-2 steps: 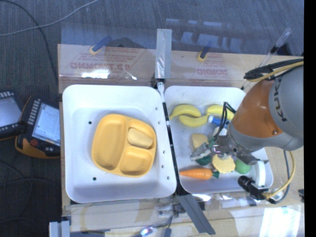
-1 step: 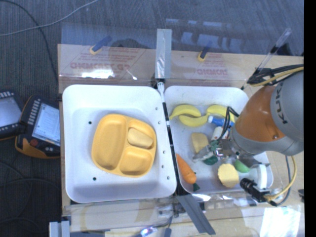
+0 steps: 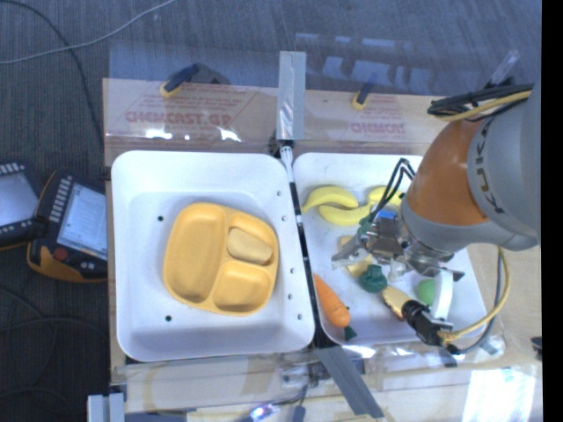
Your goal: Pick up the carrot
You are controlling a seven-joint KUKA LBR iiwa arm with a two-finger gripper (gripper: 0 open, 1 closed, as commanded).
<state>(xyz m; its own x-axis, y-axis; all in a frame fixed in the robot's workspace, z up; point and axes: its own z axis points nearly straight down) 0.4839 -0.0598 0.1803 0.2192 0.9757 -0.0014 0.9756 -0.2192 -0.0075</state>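
The carrot (image 3: 331,300) is orange with a small green top and lies in the right bin (image 3: 466,319), close to its left wall near the front. It rests on the bin floor with nothing touching it. My gripper (image 3: 357,248) hangs over the middle of the same bin, a little above and to the right of the carrot. No part of the carrot is between its fingers.
Yellow bananas (image 3: 329,202) lie at the back of the right bin. A dark green toy (image 3: 374,279) sits just under the gripper, with a light green one (image 3: 427,289) to its right. The left bin (image 3: 141,323) holds a yellow divided plate (image 3: 189,253).
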